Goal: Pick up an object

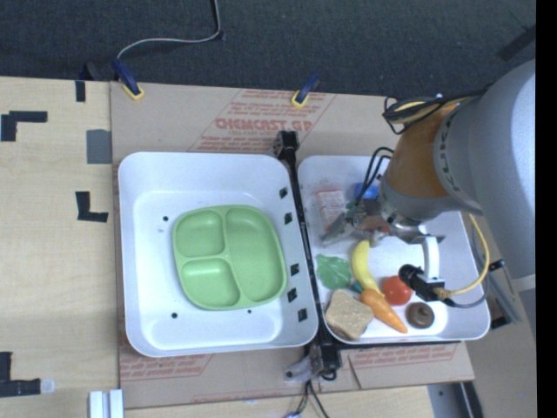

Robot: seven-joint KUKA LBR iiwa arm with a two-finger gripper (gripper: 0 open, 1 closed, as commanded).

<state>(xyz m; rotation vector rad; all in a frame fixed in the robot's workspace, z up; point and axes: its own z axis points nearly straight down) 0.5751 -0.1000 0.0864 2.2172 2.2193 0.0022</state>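
My gripper (339,227) hangs low over the upper left part of the right bin (461,325), with the grey arm and its orange band coming in from the right. It sits just below a pale pink packet (329,202) and just above a yellow banana (361,265) and a green leafy piece (332,271). Along the bin's front lie a slice of bread (348,314), an orange carrot (384,310), a red tomato (397,290) and a brown doughnut-shaped piece (421,314). Nothing shows clearly in the gripper's grasp.
The left bin (144,233) holds a green plate (229,255) with three compartments. A black divider (300,233) runs between the bins. A yellow cable and black fitting (426,281) hang by the arm over the right bin. Cardboard lies beneath both bins.
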